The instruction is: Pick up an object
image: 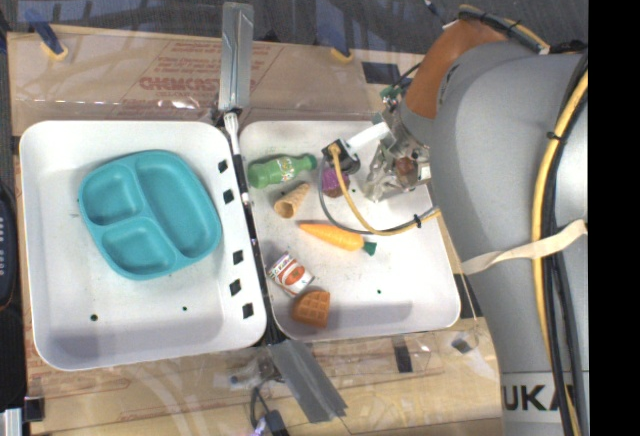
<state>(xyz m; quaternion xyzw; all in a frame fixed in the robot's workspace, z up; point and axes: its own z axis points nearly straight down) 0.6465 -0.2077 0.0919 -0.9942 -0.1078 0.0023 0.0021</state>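
Observation:
The right bin [405,279] holds several small items. A green bottle [280,169] lies at its back left, with a tan cone [292,199] just in front of it. An orange carrot [332,237] lies in the middle, and a red-and-white can [290,273] and a brown waffle [312,307] sit at the front left. A purple object [331,182] rests just left of my gripper [383,179]. The gripper hangs low over the back right part of this bin, and the wrist and a yellow cable hide its tips.
A teal divided plate [150,212] lies in the left bin [60,324]. A grey metal bar [236,54] stands behind the divider between the bins. The thick grey arm [510,184] covers the right bin's right rim. The yellow cable [385,227] loops down towards the carrot.

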